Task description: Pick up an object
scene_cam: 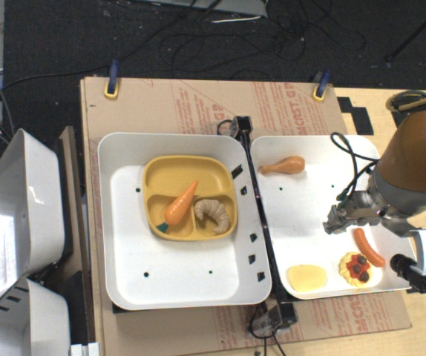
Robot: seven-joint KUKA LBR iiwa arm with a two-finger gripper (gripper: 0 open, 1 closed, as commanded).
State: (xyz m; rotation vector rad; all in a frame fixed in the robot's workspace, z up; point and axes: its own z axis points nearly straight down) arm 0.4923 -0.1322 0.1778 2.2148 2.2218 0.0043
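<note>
In the camera view, the arm is reaching in from the right and hanging its claw (pixel 341 219) low over the right bin (pixel 272 221), above bare white floor just left of the sausage (pixel 369 247). By my reading, this is the approach step of the pick: nothing is lifted, and the claw is sitting near its candidates rather than on one. How far it is parted I cannot tell, because the dark mechanism is merging into one small shape against the bin; no object is showing inside it.

The things on offer in the right bin are lying apart from one another: a toy drumstick (pixel 284 167) near the upper left corner, a flat yellow disc (pixel 306 277) along the near wall, a small round tart with red and dark toppings (pixel 357 268) just beside the sausage, and the sausage itself slanting between tart and wrist. The left bin (pixel 124 221) is carrying a yellow divided plate (pixel 191 169), with a carrot (pixel 181 203) in one compartment and a pale shrimp-like piece (pixel 213 213) in the one to its right.

The sausage is looking like the nearest target. The next move probably calls for a short shift toward it, lining the claw across its narrow width, then descending before closing. The tart being so close could get nudged.
</note>
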